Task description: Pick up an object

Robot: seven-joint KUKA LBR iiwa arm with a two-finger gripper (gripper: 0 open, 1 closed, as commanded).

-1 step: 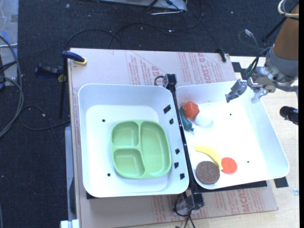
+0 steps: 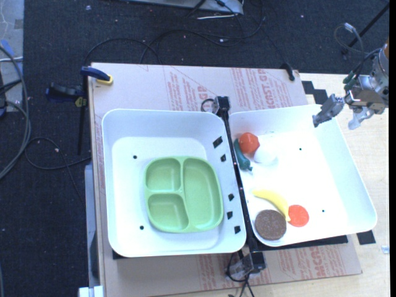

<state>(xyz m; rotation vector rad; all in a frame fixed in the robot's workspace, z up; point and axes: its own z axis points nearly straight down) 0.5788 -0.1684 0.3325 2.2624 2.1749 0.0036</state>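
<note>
Nearest the camera, in the right bin (image 2: 346, 166), a brown round disc (image 2: 270, 224) lies at the front edge, just beside a yellow banana (image 2: 272, 200) and a small orange-red round piece (image 2: 298, 215). The left bin (image 2: 124, 129) holds a green divided tray (image 2: 184, 193). Farther back, against the wall between the bins, sit a red-orange object (image 2: 249, 142), a teal piece (image 2: 243, 161) and a white object (image 2: 266, 155). At the far right corner, above the bin's rim, the gripper (image 2: 340, 115) hovers with jaws spread, pinching nothing. The bench (image 2: 161, 85) extends behind.
</note>
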